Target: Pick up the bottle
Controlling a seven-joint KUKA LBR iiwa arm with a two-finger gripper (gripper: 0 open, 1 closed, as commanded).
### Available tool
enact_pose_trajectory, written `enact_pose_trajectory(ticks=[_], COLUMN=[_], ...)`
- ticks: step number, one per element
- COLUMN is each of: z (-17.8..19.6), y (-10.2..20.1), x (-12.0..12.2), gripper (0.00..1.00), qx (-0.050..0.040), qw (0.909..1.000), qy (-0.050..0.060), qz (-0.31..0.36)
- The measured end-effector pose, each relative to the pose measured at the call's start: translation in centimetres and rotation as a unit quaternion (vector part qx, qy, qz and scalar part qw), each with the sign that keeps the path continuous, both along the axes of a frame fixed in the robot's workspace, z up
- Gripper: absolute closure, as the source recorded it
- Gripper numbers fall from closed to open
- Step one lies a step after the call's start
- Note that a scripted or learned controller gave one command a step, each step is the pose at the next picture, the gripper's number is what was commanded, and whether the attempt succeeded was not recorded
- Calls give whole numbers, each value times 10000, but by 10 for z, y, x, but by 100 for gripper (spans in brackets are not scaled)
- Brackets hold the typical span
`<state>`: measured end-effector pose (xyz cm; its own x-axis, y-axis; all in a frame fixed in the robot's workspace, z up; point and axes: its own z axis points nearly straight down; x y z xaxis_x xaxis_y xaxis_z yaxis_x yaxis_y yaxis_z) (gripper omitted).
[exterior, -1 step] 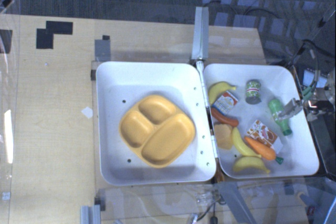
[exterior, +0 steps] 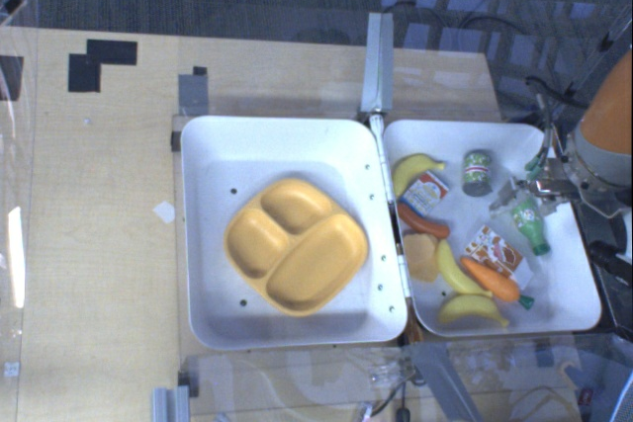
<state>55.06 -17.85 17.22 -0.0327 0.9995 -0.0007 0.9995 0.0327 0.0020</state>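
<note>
Camera view: looks down at a slant on two white bins side by side on a wooden bench.
Left bin: holds a yellow divided plate near its middle.
Right bin: holds the loose items, with the arm reaching in over its right edge.
Bottle: small and green, lying on its side near the right edge of the right bin, cap end toward the front right corner.
Gripper: sits just above the bottle's upper end, close to it or touching; I cannot tell whether the bottle is between the fingers.
Finger state: cannot tell from this angle.
Neighbours: a small carton lies just beside the bottle toward the bin's middle, a carrot in front of it, a green can toward the back edge, bananas and another carton nearer the left edge.
Handling: the bottle is probably light, stiff plastic, smooth and round, so it may roll or slip.
Where to hold: across the middle of the body, fingers closing on its two long sides.
</note>
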Motion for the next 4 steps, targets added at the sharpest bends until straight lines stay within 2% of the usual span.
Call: enact_pose_trajectory(ticks=[1,2,3,4], z=[-73,-62,56,100], y=[-22,-22,-5,59], x=[-5,-3,-36,-23], gripper=[0,100,100,100], qx=[-6,-8,-5,2], qw=[9999,9999,9960,9982], qy=[-28,-47,-21,-20], qz=[-102,-97,-898,-606])
